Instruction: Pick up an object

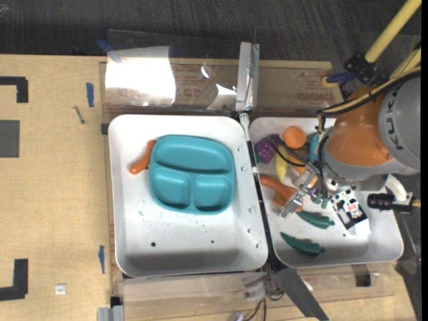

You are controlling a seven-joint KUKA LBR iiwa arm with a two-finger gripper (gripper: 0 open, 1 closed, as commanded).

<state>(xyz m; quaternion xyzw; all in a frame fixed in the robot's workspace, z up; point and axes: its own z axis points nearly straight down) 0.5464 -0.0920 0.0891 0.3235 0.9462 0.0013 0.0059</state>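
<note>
A grey-and-orange arm reaches into the right bin, its gripper low among a carrot, purple grapes and an orange; a teal divided plate fills the left bin; an orange piece touches the plate's left edge.
</note>
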